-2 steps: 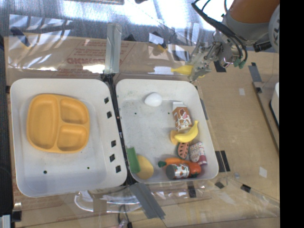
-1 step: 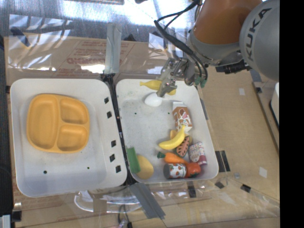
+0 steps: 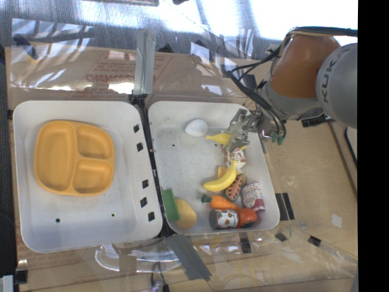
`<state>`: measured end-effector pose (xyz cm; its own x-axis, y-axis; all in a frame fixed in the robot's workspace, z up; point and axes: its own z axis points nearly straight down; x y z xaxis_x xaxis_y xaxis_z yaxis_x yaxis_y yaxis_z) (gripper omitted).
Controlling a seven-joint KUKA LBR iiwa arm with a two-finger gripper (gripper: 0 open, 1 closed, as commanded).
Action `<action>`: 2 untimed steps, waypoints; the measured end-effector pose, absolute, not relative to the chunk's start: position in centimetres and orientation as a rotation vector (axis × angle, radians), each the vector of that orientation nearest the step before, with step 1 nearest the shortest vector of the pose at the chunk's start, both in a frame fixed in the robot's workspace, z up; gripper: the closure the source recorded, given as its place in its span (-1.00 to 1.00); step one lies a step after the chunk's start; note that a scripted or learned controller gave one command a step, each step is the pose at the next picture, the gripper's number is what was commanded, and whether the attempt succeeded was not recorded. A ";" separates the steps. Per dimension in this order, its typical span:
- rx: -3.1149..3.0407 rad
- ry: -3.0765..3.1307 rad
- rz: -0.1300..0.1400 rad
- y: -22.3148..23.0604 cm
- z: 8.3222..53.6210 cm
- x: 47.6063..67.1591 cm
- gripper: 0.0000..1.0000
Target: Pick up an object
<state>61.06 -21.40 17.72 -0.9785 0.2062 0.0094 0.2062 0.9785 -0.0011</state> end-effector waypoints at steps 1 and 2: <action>-0.527 -3.101 0.000 -14.7 18.4 64.2 1.00; -0.495 -3.112 0.001 -14.8 27.8 64.5 1.00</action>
<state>64.51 -14.79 27.75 -0.9506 0.3104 -0.0096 0.3104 0.9506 0.0006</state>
